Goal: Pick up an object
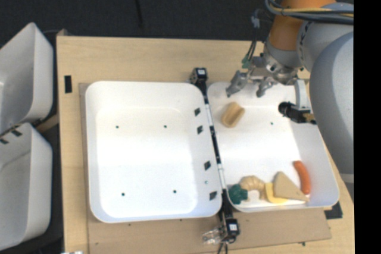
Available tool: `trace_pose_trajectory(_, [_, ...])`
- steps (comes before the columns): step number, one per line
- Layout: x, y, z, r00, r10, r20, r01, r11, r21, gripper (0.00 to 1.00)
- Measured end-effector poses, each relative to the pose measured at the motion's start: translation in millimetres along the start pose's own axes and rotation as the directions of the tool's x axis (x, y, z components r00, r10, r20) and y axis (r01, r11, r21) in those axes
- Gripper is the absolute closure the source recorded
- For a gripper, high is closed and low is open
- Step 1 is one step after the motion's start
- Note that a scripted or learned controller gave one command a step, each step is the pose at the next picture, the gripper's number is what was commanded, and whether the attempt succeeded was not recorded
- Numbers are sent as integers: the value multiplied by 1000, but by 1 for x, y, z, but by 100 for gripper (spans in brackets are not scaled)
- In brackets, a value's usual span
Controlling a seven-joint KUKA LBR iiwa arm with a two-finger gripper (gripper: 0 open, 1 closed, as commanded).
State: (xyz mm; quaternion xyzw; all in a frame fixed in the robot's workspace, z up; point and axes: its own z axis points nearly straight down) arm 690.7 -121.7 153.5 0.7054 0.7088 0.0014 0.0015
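Tan bread-roll thing [233,114] sits upper left in the right bin [309,151], nothing gripping it. End effector [250,87] hovers just above it toward the frame's top, fingers spread apart. Orange carrot [303,178], wedge [288,187] and broccoli [237,193] are bunched along the lower edge.

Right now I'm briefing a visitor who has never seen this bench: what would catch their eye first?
First, the grey arm with its orange band reaching in from the right, its gripper open above the far end of the right bin. Just below it lies a tan bread-roll-like piece. Toy foods cluster in that bin's near corner: an orange carrot-like stick, a tan wedge and a green piece.
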Motion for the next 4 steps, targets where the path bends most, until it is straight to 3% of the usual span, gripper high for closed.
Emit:
trace_pose_trajectory(1, [-62,-45,53,1000,6,2,-6,1000,4,0])
trace_pose_trajectory(2, [-61,-23,51,1000,2,1,-2,1000,0,0])
trace_pose_trajectory(4, [-61,-24,51,1000,0,3,0,1000,1,0])
